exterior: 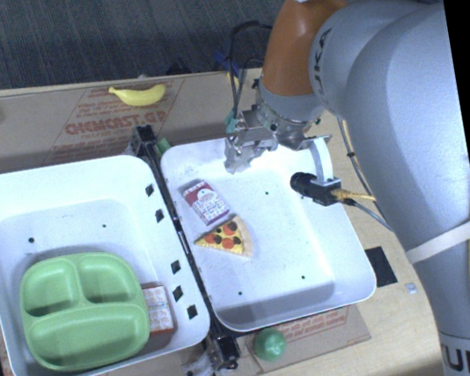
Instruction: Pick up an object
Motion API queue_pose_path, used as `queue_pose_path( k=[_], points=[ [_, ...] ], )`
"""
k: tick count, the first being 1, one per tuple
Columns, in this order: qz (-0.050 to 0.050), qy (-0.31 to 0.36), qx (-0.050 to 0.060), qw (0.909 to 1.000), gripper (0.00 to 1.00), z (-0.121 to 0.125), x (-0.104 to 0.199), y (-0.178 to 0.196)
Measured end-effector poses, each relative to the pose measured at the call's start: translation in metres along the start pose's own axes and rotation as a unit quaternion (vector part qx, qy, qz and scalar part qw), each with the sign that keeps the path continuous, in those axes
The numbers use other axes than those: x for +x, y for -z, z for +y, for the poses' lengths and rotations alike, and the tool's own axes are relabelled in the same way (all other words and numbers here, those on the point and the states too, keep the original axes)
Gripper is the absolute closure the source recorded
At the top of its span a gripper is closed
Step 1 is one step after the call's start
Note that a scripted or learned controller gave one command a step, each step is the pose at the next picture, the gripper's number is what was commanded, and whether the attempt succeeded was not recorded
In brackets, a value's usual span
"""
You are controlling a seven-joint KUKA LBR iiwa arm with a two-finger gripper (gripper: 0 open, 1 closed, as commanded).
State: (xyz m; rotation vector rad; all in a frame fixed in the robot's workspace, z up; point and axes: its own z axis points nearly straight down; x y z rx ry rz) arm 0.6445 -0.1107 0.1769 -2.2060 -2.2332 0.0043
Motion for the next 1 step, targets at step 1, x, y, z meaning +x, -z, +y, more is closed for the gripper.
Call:
queue_pose_path(
  k=[1],
  points=[
    [0.0,0.003,0.0,1.0,1.0,0.0004,0.0004,0.0104]
  ],
)
